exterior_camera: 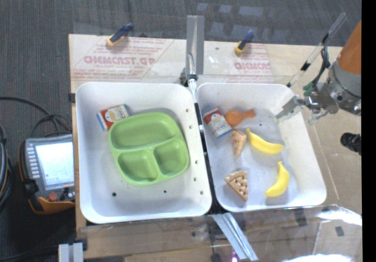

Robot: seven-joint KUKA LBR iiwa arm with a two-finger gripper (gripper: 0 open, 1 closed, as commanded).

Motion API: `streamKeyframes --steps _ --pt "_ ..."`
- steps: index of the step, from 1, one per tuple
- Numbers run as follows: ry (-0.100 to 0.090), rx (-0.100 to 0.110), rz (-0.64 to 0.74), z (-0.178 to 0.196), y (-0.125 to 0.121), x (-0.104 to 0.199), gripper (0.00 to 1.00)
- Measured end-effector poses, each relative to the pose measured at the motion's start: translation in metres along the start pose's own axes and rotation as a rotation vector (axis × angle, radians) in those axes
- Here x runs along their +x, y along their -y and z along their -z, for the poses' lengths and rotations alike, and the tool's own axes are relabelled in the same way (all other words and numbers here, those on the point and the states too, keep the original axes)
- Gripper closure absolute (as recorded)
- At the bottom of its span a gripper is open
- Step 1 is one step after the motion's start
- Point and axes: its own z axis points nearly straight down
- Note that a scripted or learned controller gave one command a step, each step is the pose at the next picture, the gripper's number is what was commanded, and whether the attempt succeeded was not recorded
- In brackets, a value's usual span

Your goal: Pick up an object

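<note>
Two shallow white bins are seen side by side on the worktop (82, 61), viewed from above at a slant. The left bin (88, 155) is occupied by a green divided plate (150, 147), with a small red-and-white carton (113, 116) lying just beside the plate's upper left corner.

The right bin (311, 167) holds the loose objects. A second small carton (216, 122) is placed near the bin's upper left corner, touching or nearly touching an orange drumstick-shaped toy (239, 116) to its right. A small wedge of tan food (238, 141) is seen below these, and a waffle-patterned wedge (238, 184) lies nearer the front wall. One yellow banana (263, 143) is laid near the middle, and a second banana (278, 180) lies toward the front right, apart from the first.

The arm is shown entering from the right, its orange band at the frame edge. The tool (289, 108) is positioned over the upper right part of the right bin, apart from every object. Nothing is seen between its fingers; how far they are parted cannot be told at this resolution.
</note>
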Motion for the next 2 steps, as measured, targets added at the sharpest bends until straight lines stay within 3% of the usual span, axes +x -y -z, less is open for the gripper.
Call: streamKeyframes --steps 1,2 --pt "0.000 -0.003 0.077 -0.162 0.002 0.004 0.00" --pt "0.005 -0.015 -0.027 -0.165 -0.041 0.029 0.00"
